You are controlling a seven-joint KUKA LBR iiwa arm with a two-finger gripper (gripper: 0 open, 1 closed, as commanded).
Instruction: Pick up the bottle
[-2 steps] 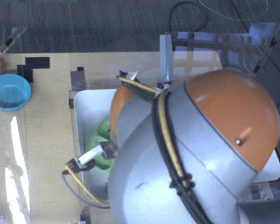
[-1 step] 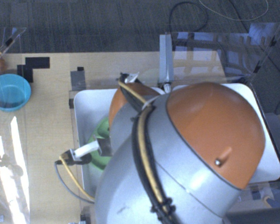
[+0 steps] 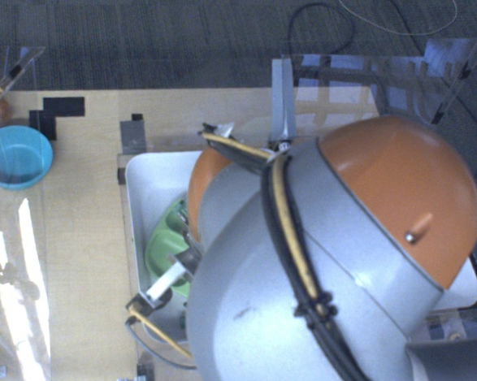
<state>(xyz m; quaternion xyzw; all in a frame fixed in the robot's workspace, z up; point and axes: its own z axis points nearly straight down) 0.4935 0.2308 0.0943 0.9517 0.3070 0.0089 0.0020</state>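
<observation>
Dark grey carpet runs along the top, with one black cable [image 3: 316, 25] looped across it; below lies the pale wooden surface [image 3: 72, 262]. At the far left stands one blue bowl [image 3: 14, 156]; just right of it, nearer the carpet, is one black L-shaped mark [image 3: 58, 108] flat on the surface. Next comes one white bin [image 3: 137, 225], its left wall and part of its floor in view; in it lies one green thing [image 3: 163, 246], rounded and glossy, paler green at its lower left, with its right side hidden under the arm; it lies near the bin's left wall, and whether it is the bottle cannot be told for sure. The gripper [image 3: 185, 248] hangs right at the green thing's right edge, mostly covered from above; whether it stands wide or closed cannot be told, nor whether it touches the green thing. One arm [image 3: 255, 307] reaches in from the right, its grey bulk slanting across the bin, with a black and yellow cable bundle along its back; a broad orange dome [image 3: 401, 190] caps the joint at the right, and a smaller orange curve [image 3: 203, 180] shows at the arm's left edge above the bin. One grey metal post [image 3: 283, 101] rises behind the arm.
</observation>
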